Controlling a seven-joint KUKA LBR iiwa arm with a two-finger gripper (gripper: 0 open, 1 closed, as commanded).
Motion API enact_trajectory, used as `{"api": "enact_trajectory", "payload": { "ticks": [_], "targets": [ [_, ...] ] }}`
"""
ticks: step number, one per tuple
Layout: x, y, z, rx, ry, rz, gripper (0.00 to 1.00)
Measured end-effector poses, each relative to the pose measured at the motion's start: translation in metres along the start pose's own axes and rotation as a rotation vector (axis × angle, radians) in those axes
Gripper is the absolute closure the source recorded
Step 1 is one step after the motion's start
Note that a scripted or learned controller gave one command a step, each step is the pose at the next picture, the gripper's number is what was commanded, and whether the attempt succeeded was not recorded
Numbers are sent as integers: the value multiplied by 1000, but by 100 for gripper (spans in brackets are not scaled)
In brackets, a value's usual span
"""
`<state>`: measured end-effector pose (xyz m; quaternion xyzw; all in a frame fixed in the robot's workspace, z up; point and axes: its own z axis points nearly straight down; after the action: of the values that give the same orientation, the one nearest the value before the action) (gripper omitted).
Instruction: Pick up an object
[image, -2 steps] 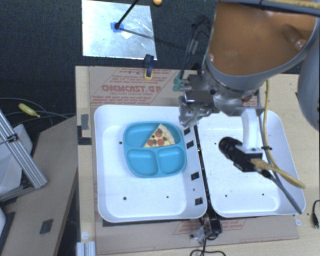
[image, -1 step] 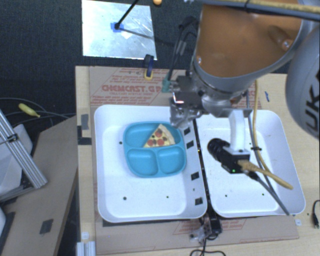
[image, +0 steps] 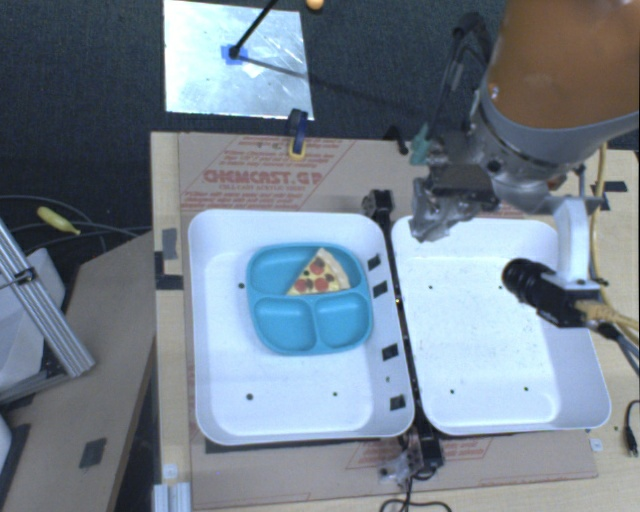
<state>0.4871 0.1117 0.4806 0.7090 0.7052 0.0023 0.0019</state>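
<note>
**Over the right bin's far-left corner, pizza slice in the left bin**

My gripper (image: 432, 222) hangs above the far-left corner of the right bin (image: 500, 400); from this angle I cannot tell its state or whether it has hold of anything. My grey wrist and orange band (image: 565, 60) crowd the upper right of the view.

The pizza slice (image: 322, 272) lies in the far compartment of a blue divided plate (image: 310, 325), which sits in the middle of the left bin (image: 230, 390). The raised plate rim and its dividers surround the slice. A black cylindrical fitting (image: 535, 285) on a white bracket juts over the right bin's right side, close to my arm.

The cardboard sheet (image: 265, 165) under the bins carries reddish printing, roughly "CHEMCAST GP"; I can't read it surely. Beyond it lies a shiny foil-like sheet (image: 235, 60).

The two bins meet at a ridge with black clips (image: 388, 320). The right bin's floor is bare white with dark specks, and the left bin has free floor around the plate.
</note>
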Motion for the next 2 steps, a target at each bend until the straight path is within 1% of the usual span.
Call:
{"api": "enact_trajectory", "payload": {
  "ticks": [1, 2],
  "targets": [
    [24, -1, 37, 6, 0, -10, 100],
    [28, 0, -3, 0, 2, -10, 100]
  ]
}}
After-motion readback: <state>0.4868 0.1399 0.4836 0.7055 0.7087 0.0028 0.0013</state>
